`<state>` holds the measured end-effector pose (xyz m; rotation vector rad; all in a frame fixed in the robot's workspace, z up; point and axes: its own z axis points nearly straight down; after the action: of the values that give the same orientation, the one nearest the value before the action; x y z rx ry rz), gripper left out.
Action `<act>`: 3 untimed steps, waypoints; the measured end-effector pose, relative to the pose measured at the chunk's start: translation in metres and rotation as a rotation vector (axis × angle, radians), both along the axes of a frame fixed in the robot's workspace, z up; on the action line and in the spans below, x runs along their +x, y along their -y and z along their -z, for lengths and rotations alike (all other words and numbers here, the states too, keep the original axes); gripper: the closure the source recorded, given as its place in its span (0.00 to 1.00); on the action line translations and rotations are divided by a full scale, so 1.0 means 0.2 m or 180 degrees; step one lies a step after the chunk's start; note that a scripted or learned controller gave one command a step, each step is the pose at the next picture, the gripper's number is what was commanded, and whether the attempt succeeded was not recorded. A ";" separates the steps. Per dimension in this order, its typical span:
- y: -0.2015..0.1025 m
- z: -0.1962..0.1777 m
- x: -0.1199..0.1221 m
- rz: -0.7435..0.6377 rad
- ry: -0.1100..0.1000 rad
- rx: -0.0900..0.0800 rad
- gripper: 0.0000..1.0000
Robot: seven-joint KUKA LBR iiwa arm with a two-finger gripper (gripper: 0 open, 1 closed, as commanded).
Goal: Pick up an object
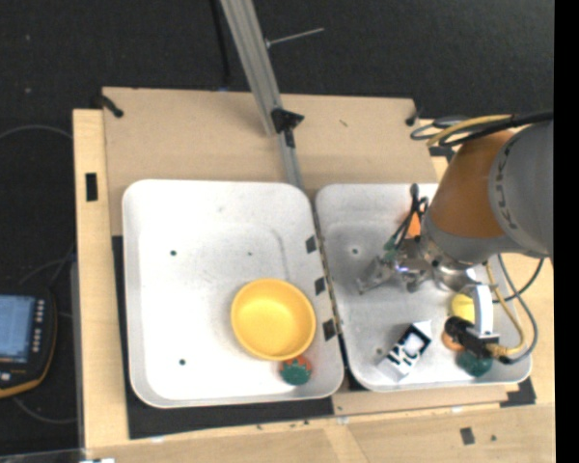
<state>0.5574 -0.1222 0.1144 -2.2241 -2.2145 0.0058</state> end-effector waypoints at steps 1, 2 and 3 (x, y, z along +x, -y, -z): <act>0.01 0.07 0.00 -0.0003 0.0008 -0.0003 0.00; 0.01 0.01 0.01 0.0018 0.0024 0.0000 1.00; 0.05 -0.28 0.04 -0.0001 0.0041 -0.0006 1.00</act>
<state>0.5661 -0.1331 0.1711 -2.2309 -2.2222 -0.0064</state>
